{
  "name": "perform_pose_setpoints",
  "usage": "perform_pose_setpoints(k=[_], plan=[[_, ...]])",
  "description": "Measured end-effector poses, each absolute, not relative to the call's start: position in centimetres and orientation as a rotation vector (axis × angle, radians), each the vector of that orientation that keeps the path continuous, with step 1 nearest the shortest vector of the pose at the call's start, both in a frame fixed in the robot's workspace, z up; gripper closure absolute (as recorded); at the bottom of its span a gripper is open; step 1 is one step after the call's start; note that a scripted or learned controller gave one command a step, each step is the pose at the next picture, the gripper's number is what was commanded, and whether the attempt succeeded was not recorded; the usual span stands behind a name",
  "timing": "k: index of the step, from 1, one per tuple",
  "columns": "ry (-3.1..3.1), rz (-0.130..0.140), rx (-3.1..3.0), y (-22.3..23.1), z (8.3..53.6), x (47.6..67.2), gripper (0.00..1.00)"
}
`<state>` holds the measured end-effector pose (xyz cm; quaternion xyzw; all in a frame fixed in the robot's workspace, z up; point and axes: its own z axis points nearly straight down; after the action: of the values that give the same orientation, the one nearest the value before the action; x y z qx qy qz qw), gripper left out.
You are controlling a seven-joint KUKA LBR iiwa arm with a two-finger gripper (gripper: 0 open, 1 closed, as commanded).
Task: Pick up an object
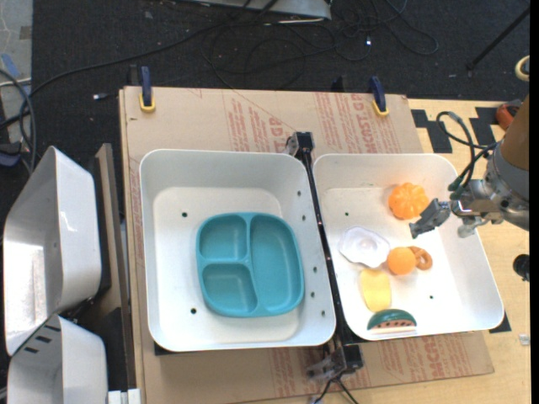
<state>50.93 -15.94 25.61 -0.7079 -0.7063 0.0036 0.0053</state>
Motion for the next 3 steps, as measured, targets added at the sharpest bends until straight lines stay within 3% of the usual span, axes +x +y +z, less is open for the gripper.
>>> perform_pose_setpoints(k=[1, 3], plan=[[-2.223, 0.001, -2.22, -15.9, 26.2, 51.2, 0.0], [-2.217, 0.003, -2.221, -15.1, 16.5, 51.0, 0.0]])
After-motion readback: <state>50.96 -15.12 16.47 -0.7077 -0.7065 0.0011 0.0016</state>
